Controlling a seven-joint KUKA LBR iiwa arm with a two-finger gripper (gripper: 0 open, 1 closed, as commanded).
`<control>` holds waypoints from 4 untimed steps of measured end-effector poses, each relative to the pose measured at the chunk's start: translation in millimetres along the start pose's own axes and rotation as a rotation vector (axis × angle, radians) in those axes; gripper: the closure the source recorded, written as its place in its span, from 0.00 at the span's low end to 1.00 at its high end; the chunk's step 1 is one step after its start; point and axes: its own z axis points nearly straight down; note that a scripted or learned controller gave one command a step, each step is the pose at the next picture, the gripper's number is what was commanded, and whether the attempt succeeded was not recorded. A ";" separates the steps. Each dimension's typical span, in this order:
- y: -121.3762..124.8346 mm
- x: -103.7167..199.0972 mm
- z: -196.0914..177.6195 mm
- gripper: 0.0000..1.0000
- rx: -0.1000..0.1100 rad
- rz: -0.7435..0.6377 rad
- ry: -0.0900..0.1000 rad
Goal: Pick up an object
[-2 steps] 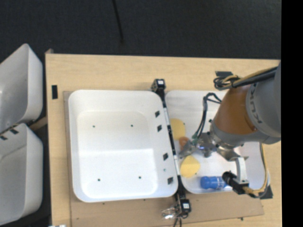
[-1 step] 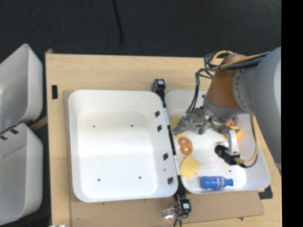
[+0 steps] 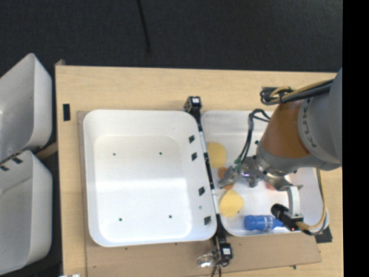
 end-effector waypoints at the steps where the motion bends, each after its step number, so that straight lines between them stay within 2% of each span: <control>1: 68.6 6.1 -1.5 0.00 -0.011 -0.006 -0.001; 2: 10.8 7.0 -0.1 0.00 0.000 -0.001 0.000; 3: 14.1 6.0 -10.9 1.00 -0.007 0.001 0.000; 4: 37.4 3.4 -28.8 1.00 -0.008 -0.005 -0.001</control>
